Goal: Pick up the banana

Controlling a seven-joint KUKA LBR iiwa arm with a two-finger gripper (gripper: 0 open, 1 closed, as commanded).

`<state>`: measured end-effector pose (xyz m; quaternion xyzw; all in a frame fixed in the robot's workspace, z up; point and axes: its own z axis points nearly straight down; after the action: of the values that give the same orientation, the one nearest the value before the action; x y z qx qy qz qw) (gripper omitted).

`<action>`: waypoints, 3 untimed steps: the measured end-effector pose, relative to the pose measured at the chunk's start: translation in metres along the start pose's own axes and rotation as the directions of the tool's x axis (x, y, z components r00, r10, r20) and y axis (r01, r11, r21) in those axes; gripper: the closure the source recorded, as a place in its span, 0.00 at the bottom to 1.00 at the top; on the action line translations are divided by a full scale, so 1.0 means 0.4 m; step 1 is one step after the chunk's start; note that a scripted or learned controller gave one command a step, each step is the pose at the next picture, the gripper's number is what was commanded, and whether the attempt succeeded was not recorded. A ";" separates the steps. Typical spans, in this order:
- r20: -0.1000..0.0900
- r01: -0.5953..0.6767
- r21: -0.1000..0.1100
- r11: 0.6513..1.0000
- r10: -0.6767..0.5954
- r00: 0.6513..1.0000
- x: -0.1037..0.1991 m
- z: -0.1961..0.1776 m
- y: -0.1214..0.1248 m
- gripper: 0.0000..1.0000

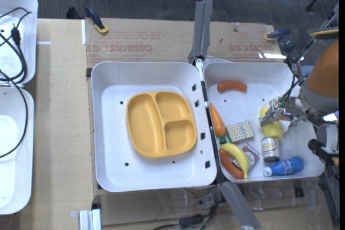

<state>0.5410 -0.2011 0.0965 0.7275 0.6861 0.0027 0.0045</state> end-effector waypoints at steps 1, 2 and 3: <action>0.000 -0.002 -0.002 1.000 0.002 1.000 -0.002 -0.025 0.002 1.00; 0.001 -0.136 0.013 0.991 0.136 0.991 0.190 -0.248 0.059 1.00; -0.011 0.067 0.001 0.998 -0.067 0.998 0.059 -0.003 -0.089 1.00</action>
<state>0.5069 -0.1754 0.0972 0.7042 0.7100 0.0061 0.0006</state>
